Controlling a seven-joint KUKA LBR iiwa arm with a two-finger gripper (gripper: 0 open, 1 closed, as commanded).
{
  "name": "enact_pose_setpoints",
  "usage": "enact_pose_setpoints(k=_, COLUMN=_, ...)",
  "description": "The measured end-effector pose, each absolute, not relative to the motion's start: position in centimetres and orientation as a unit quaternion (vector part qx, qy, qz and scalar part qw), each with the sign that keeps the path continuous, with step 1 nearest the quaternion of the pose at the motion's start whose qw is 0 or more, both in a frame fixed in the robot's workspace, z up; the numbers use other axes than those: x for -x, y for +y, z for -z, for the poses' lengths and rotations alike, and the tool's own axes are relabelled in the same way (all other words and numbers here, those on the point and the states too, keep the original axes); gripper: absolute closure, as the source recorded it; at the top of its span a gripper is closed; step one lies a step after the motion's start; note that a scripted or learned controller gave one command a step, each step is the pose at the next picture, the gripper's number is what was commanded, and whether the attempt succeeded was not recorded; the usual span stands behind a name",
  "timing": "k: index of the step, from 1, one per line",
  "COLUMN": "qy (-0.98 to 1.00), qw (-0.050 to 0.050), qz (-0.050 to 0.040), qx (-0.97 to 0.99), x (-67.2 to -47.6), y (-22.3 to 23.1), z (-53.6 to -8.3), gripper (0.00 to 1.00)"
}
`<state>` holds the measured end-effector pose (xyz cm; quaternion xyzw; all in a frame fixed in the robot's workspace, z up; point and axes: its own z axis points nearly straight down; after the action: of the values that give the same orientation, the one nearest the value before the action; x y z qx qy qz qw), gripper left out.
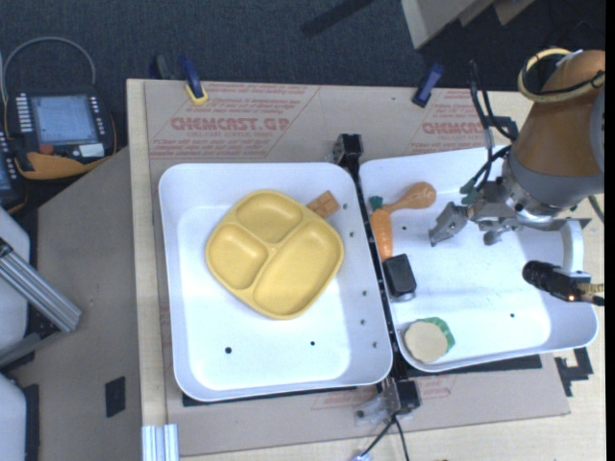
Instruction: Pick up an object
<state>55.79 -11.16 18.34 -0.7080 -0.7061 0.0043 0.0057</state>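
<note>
The gripper (468,227) is being held open and unloaded above the right bin (538,339), at the frame's right. An orange carrot (381,232), black block (400,277) and round green-rimmed piece (428,339) are lying left of it; a yellow divided plate (274,254) is resting in the left bin (192,286).

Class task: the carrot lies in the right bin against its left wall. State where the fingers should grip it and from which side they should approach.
Grip the carrot across its orange middle, coming straight down from above. It lies flat and narrow along the right bin wall, so a side approach looks blocked; the fingers would likely need to straddle its width.
</note>
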Motion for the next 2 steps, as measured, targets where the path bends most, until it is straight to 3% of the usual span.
enact_pose_setpoints(k=1, qy=-0.707, qw=0.001, qz=-0.0004, qx=0.707, x=-56.1, y=-11.1, z=-19.0, gripper=0.0)
enact_pose_setpoints(k=2, qy=-0.707, qw=0.003, qz=-0.0022, qx=0.708, x=-55.9, y=-12.0, z=-13.0, gripper=0.0)
